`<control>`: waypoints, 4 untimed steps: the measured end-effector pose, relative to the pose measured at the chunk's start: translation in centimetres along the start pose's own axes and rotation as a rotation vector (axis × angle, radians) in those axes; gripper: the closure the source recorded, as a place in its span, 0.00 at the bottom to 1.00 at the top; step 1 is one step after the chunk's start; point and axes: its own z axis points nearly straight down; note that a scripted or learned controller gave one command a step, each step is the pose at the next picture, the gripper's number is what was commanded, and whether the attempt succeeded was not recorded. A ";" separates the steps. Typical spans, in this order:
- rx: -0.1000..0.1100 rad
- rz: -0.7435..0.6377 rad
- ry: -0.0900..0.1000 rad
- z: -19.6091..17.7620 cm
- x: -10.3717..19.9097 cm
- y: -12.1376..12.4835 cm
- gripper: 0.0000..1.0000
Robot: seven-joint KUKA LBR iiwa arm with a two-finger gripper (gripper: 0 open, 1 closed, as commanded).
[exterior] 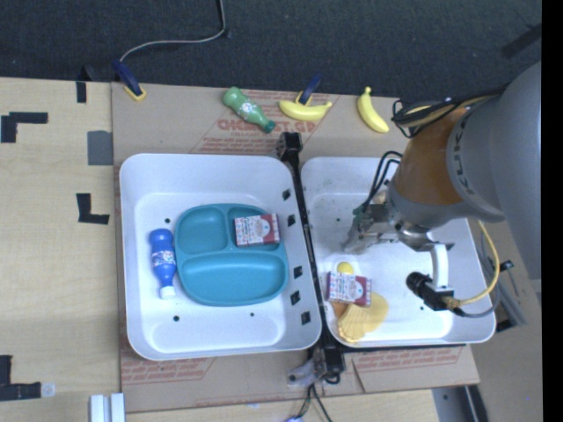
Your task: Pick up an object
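Note:
My gripper point(359, 236) hangs low over the left half of the right bin point(457, 323), pointing down at the bin floor. Just below it lie a small yellow piece point(346, 269), a red and white carton point(348, 287) and a flat yellow chip-like item point(364, 318). I see nothing held in the gripper. The grey arm with its orange band point(431, 161) covers the upper right part of this bin.
The left bin point(141, 323) holds a blue divided tray point(230, 262) with a second red carton point(256, 229) on it, and a blue bottle point(162, 262) beside it. Behind the bins lie a green bottle point(248, 110) and two bananas point(303, 108) point(372, 111).

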 end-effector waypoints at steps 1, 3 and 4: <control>0.000 0.000 0.000 0.0 0.0 0.0 0.00; 0.010 -0.002 0.001 1.1 -1.0 9.4 0.00; 0.010 -0.001 0.002 0.9 -0.4 10.6 0.00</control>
